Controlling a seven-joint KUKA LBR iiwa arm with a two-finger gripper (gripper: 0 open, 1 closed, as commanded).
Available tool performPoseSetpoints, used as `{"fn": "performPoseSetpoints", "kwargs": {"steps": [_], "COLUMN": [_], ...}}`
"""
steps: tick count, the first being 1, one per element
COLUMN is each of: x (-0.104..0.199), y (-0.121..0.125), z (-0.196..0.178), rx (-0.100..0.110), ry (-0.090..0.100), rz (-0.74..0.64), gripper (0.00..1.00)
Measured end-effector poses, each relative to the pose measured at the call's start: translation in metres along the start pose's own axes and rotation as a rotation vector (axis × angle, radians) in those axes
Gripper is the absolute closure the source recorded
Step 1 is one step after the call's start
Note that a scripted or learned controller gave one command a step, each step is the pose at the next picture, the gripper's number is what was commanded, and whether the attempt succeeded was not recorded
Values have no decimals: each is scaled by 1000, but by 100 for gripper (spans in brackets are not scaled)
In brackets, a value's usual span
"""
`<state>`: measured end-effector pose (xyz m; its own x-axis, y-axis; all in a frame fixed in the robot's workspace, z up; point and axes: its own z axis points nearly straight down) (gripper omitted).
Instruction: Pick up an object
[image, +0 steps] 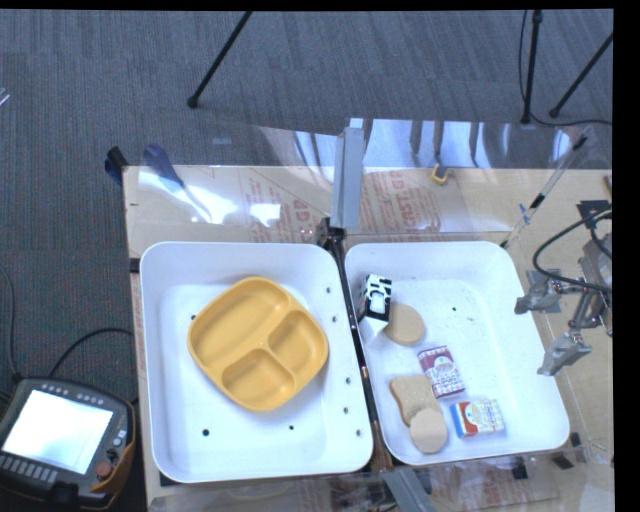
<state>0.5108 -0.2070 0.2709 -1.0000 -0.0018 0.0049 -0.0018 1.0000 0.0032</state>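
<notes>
Sitting in the right bin (520, 400): tan rounded bread-like pieces (405, 323), a black-and-white carton (376, 297), two small printed packets (441, 371), writing unreadable. At 9 o'clock, a glossy yellow divided plate (258, 343). At 3 o'clock, off the bin rim, gripper (560, 330); grip state impossible to tell.

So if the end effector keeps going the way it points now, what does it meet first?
Probably the right wall of the shallow white right-hand bin: the end effector hangs at that edge, fingers pointing left and down. Depth is unclear from this view.

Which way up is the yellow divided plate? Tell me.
Right way up: the yellow divided plate shows its three compartments, lying flat in the left bin.
</notes>
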Motion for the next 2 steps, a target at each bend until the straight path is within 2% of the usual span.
{"fn": "performPoseSetpoints", "kwargs": {"steps": [1,2], "x": [0,-36], "y": [35,70], "z": [125,186], "rx": [-2,1], "ry": [10,-2], "rz": [164,-308], "gripper": [0,0]}}
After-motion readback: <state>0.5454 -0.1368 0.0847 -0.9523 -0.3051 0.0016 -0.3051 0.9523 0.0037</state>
